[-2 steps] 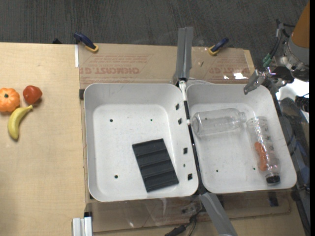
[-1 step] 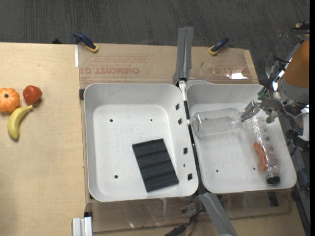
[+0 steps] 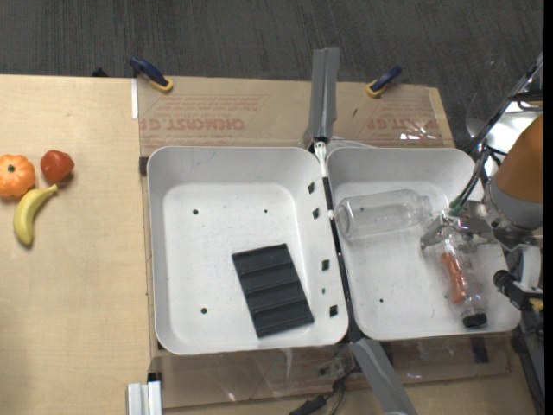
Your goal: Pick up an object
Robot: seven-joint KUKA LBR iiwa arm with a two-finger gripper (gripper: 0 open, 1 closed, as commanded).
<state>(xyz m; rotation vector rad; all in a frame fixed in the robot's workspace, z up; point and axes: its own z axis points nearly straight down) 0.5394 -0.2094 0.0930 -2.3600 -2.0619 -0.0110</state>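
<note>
Gripper hangs over the right bin, towards that bin's arm-side wall, at the end of the grey arm with its orange band. Whether it is apart or together cannot be told; its metal parts blur against the white floor, and nothing can be seen clamped in it.

Just beside the gripper, on the right bin's floor, lies a slim clear bottle with orange contents and a dark cap. It runs from the gripper down towards the bin's near corner on the arm side. Whether the gripper touches its upper end is unclear.

A larger clear bottle lies on its side in the far half of the right bin, near the wall shared with the left bin.

A black ribbed block lies flat in the left bin, beyond that shared wall.

Well apart from the right bin, past the left bin on the wooden bench top, an orange, a red fruit and a banana sit close together.
</note>
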